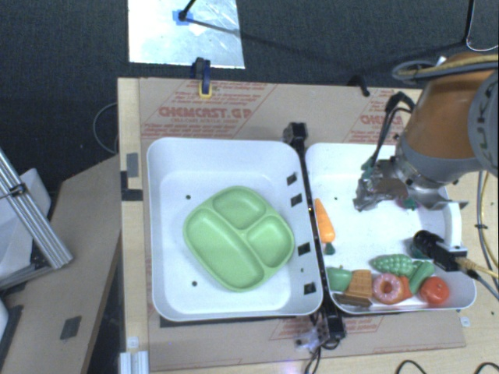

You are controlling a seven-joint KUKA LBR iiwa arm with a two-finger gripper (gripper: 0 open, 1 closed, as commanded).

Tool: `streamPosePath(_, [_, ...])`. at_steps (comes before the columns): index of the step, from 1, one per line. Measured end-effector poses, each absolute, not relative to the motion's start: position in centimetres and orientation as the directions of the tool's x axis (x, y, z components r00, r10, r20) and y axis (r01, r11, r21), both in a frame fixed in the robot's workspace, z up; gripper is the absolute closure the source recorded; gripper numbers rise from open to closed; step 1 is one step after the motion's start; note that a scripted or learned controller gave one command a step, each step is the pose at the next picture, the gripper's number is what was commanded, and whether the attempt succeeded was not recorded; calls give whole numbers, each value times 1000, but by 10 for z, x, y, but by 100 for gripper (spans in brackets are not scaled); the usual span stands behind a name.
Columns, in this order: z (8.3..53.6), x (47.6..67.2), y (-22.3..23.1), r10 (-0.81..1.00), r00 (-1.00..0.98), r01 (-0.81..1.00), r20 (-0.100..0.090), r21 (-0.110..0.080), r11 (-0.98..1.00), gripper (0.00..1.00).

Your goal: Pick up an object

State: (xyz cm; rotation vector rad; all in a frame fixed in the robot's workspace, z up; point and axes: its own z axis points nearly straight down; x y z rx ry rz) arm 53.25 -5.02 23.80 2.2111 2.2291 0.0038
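Observation:
My gripper [368,196] hangs over the middle of the right bin [343,162], above bare white floor. An orange carrot [324,222] with a green top lies to its left, against the bin's left wall. Along the front wall sits a row of toy foods: a green piece [338,276], a brown bread slice [359,287], a pink donut [387,287], a green leafy piece [395,264] and a red tomato [435,289]. None of these touches the gripper.
The left bin [168,170] holds a green divided plate [238,238]. A black divider with clips [306,209] runs between the two bins. The arm's grey and orange body [448,123] covers the right bin's back right corner.

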Motion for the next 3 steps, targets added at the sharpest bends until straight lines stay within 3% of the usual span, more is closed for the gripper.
streamPosePath(2, [218,545,42,1000,-7,1000,1,2,7,100])
streamPosePath(3, [215,532,42,1000,-1,1000,0,0,1,100])
